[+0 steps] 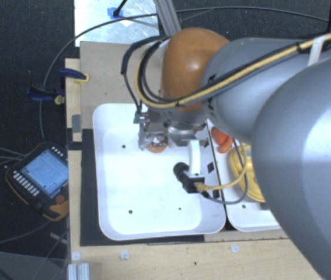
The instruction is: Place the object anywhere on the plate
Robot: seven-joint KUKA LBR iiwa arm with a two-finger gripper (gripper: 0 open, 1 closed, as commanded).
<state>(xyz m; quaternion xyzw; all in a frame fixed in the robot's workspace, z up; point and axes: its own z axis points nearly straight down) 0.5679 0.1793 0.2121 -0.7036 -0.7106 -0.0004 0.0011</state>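
1. Orange object is peeking out right under the gripper, over the upper part of the left bin; I am seeing too little of it to judge any long axis.
2. I am unable to tell whether the gripper is holding it, since the wrist is covering that spot.
3. I am spotting orange and yellow items in the right bin, under the arm; I am making out no plate with certainty.
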